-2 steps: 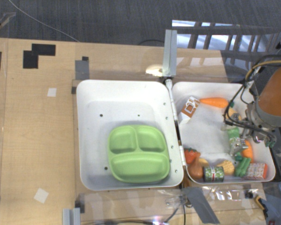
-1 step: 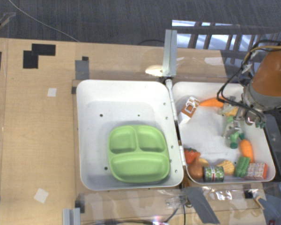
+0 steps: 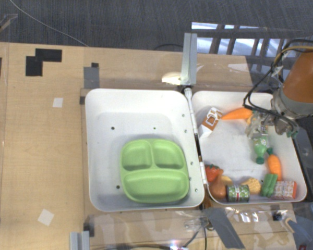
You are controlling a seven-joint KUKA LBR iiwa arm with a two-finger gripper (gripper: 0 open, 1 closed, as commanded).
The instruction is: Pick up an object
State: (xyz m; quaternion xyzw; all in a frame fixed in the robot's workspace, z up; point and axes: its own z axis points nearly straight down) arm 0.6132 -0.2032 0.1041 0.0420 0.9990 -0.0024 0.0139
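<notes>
My gripper (image 3: 259, 133) hangs over the right bin (image 3: 235, 150), near its right side. Directly under it lies a small green bottle-shaped toy (image 3: 260, 150), and an orange carrot (image 3: 237, 114) lies just to its upper left. Along the bin's near edge sit a green can (image 3: 238, 192), a corn cob (image 3: 252, 184), a green pickle-like piece (image 3: 269, 184), a red and white box (image 3: 285, 189) and a small orange piece (image 3: 274, 164). A white carton with orange print (image 3: 210, 121) leans at the bin's left wall.
The left bin (image 3: 109, 113) holds a green divided plate (image 3: 154, 171). A red and orange fruit cluster (image 3: 215, 177) sits in the right bin's near left corner. A metal post (image 3: 189, 59) stands behind the divider between the bins.
</notes>
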